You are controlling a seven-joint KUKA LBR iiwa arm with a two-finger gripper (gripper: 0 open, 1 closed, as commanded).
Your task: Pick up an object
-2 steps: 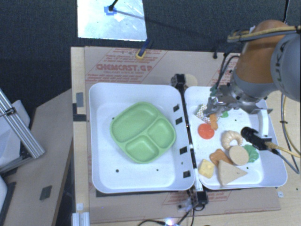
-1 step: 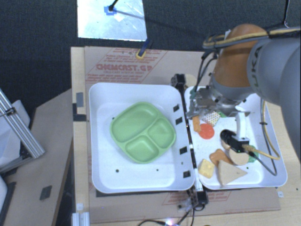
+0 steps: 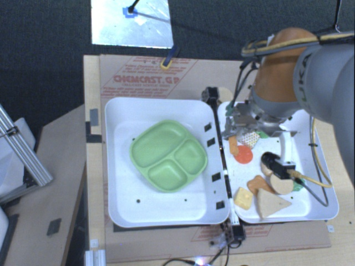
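Gripper (image 3: 236,127) low over right bin (image 3: 321,204), upper left corner; finger state hidden, cannot tell. Orange stick (image 3: 233,146) and red disc (image 3: 244,155) just beneath. Green divided plate (image 3: 168,155) in left bin (image 3: 119,148).

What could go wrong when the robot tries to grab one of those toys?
The toys lie packed close in the right bin, so the gripper may bump the red disc or the small orange piece instead of catching one. It also sits near the divider between the bins and might knock it.
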